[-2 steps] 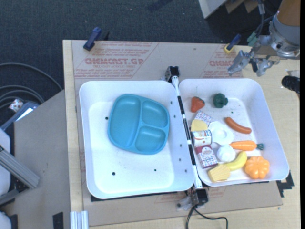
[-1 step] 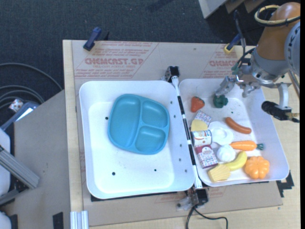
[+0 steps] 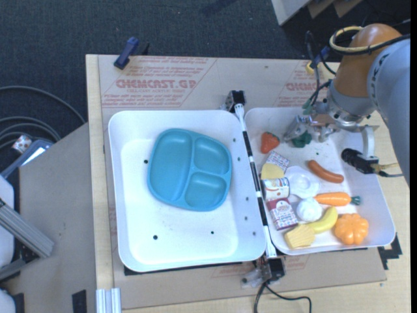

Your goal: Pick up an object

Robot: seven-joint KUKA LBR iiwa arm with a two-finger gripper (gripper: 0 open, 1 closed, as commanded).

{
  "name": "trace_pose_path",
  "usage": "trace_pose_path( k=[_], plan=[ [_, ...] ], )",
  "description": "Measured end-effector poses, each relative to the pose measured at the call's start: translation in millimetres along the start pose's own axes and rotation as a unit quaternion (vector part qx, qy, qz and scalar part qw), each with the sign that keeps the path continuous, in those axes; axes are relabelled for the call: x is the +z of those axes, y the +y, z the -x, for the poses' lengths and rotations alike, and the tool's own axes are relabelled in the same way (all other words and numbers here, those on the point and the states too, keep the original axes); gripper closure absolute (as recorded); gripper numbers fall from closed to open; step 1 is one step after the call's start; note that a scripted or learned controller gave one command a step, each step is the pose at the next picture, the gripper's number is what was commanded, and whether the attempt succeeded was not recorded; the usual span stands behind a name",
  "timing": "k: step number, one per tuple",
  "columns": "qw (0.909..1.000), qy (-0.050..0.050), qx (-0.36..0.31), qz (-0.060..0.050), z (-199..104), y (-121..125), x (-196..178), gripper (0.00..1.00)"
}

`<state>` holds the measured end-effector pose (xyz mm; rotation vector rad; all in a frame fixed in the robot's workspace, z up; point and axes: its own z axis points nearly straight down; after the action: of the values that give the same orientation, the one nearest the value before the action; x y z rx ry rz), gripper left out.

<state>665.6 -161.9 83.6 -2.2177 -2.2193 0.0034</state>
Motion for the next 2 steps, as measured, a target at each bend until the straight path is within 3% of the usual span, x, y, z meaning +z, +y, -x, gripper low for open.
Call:
trace_pose_path(
  k=[1, 2],
  plan=[
    [1.0000, -0.001, 0.000, 0.002, 0.0, 1.5, -12.1, 1.00],
    [1.0000, -0.001, 0.000, 0.003, -51.9, 1.2, -87.7, 1.00]
  ],
)
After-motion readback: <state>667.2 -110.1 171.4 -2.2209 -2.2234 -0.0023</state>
